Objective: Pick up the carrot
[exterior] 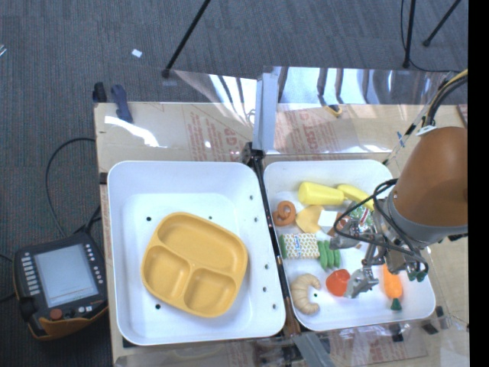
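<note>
At the lower right of the frame the small orange plastic carrot with a green top (pixel 393 287) lay on the floor of the right white bin (pixel 359 321), not yet lifted, just beside the metal two-finger gripper (pixel 364 280), whose jaws' state I could not tell.

Bulbous orange band (pixel 435 176), grey wrist ring beneath, dark cables, metallic silver fingers (pixel 362 280)

Fixed overhead cam, slanted down, both bins (pixel 122 205) visible.
</note>
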Robot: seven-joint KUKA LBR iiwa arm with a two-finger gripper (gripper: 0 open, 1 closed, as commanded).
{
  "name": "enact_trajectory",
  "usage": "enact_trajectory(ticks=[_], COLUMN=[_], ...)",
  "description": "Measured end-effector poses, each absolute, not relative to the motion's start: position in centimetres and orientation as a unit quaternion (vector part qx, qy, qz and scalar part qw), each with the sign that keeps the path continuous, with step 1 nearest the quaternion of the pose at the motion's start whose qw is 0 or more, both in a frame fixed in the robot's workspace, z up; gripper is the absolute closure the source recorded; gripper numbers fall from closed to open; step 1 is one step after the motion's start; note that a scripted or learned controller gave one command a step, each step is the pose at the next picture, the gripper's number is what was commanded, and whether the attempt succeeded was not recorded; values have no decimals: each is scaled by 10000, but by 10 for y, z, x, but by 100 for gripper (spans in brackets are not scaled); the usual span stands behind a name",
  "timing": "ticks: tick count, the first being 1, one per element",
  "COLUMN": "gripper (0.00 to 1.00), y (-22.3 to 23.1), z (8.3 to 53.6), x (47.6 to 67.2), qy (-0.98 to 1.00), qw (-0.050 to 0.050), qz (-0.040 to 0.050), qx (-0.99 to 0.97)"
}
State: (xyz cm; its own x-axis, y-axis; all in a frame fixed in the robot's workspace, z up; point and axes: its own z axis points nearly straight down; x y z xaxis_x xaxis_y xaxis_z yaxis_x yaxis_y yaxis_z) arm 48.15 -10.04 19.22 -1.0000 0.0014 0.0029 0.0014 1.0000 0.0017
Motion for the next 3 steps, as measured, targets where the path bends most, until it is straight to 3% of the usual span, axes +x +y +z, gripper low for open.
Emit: enact_trajectory(ticks=[1, 2, 3], gripper=[0, 0, 100], y=[-145, -196, -193], z=[116, 87, 97], x=[515, 501, 502], qy=[-9985, -9941, -9938], qw=[36, 1, -1], qz=[-17, -9, -15], qx=[544, 1084, 1115])
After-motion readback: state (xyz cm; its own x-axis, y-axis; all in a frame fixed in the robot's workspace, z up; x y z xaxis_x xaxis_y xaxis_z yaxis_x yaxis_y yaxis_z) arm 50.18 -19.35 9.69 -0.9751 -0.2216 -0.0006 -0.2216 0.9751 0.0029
